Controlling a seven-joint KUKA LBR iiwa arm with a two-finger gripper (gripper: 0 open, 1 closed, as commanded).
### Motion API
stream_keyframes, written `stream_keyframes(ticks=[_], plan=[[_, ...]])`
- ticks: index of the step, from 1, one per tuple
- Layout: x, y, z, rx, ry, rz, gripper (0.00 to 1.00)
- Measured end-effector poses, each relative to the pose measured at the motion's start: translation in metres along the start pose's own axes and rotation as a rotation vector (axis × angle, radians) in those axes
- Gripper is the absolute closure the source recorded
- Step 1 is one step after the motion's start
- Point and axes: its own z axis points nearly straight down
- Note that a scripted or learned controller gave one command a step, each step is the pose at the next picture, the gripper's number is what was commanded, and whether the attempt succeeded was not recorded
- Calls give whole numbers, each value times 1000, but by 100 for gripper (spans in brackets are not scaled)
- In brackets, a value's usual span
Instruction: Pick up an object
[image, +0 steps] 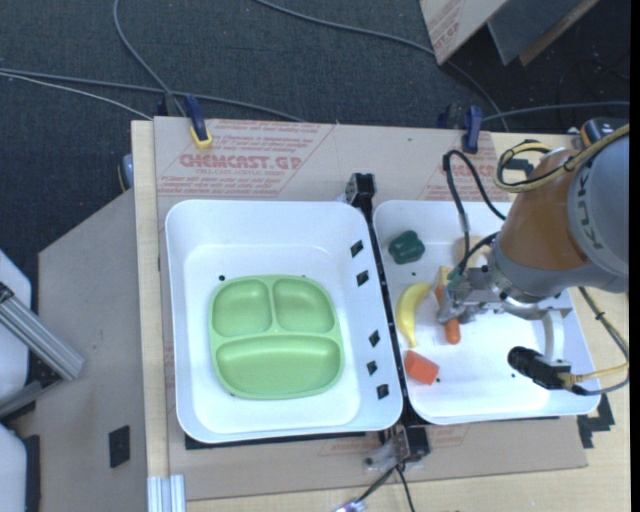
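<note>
I'm reading "CHEMCAST GP" in red block letters on the brown protective sheet (250, 160) lying under the bins, with smaller red lines above and below it that I'm not making out. The same red print is showing again past the right bin, too cut off and blurry to read.

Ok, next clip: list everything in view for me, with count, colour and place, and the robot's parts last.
Bins: two, white, side by side on the bench.
Divided plate: one, light green, in the left bin.
Banana: one, yellow, right bin by the divider.
Dark green item: one, right bin, far corner.
Orange block: one, right bin, near side.
Clamps: two, on the board's far edge.
Arm: one, grey and orange, over the right bin.
Gripper: one, beside the banana, over a small orange piece.
</note>
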Motion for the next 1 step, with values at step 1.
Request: stream_keyframes(ticks=[1], plan=[[8,1,-61,-6,-2,-4,100]])
